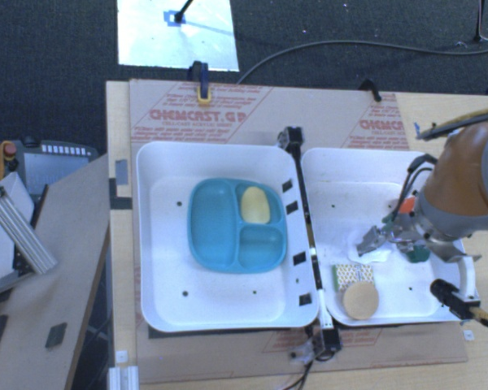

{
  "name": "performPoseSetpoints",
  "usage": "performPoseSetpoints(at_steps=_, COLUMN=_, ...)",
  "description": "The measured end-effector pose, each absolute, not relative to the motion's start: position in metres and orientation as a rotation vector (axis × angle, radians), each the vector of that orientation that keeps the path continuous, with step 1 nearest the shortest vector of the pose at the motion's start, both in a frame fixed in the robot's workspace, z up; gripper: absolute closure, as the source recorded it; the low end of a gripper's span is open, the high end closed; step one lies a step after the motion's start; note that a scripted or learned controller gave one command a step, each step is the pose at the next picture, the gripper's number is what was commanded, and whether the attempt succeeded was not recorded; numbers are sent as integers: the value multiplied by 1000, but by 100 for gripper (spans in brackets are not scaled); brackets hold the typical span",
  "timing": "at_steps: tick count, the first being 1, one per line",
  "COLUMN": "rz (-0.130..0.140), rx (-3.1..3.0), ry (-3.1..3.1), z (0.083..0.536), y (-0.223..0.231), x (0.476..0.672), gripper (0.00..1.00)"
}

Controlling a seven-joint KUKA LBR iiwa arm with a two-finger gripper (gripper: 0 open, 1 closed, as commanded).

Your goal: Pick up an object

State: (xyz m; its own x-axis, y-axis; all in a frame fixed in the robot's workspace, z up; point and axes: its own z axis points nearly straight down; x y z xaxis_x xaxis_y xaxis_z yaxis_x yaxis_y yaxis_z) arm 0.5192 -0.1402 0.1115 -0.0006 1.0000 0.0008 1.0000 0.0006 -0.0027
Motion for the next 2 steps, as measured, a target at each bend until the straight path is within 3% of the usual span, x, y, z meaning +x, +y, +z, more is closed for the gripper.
performPoseSetpoints(at_steps=1, rz=-2, rx=-2222, ry=-2222, z=84, y=-140, x=520, gripper=0)
performPoseSetpoints(at_steps=2, rz=-13, rx=-2233, ry=-2230, z=101, y=-142, x=525, gripper=100)
